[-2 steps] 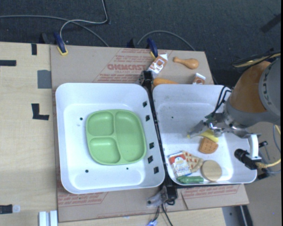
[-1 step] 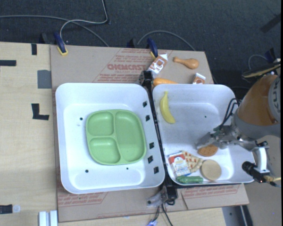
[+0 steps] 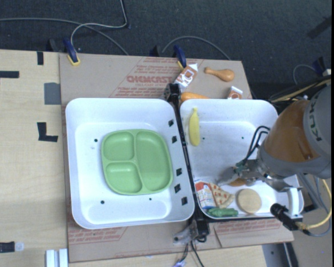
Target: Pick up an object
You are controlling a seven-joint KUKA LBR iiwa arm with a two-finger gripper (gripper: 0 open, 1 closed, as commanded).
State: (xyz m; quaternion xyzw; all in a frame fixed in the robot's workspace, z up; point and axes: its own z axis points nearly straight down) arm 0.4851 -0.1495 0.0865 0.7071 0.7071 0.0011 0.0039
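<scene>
Grey and orange, the arm (image 3: 300, 143) reaches into the right bin (image 3: 267, 109), its gripper (image 3: 240, 174) low near the front edge. Whether the fingers are spread or pressed together cannot be told. A round cookie (image 3: 249, 200) lies just beside it.

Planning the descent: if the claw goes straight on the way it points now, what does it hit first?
Probably the orange item right under the claw, low in the right bin, beside the round cookie. Depth is unclear from above.

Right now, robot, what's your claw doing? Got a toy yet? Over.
Gripper low in right bin, nothing seen held. Round cookie, pizza slice close by. Banana at far wall. Green plate in left bin.
</scene>
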